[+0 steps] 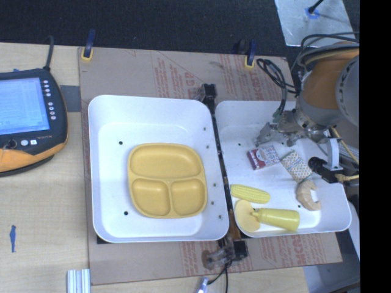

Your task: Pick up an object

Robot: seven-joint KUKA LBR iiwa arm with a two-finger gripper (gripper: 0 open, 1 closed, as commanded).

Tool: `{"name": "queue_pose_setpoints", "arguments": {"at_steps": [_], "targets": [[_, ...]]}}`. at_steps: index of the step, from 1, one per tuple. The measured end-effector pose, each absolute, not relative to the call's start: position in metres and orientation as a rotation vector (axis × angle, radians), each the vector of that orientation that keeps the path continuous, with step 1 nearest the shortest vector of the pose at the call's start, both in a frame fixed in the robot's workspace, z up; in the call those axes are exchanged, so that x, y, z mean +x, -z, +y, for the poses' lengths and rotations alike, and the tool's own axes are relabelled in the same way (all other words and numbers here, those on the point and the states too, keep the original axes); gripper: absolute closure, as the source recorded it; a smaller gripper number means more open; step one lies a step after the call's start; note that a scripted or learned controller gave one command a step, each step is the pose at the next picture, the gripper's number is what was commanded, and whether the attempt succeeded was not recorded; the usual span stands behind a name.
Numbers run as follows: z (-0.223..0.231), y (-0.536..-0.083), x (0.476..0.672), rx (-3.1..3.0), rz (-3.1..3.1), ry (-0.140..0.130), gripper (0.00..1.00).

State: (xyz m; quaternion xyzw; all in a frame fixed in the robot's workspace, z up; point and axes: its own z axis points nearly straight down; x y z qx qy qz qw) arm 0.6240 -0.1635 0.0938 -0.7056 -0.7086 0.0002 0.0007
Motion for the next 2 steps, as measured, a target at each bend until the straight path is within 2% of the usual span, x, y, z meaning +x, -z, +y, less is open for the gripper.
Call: {"name": "queue_pose_setpoints", "arguments": {"at_steps": [1,2], "targets": [[-0.108,-0.095,0.601,-2.21,-2.229,-0.006,0.0],[-0.109,-0.105,0.601,-2.209,-2.229,-0.01,1.0]]}}
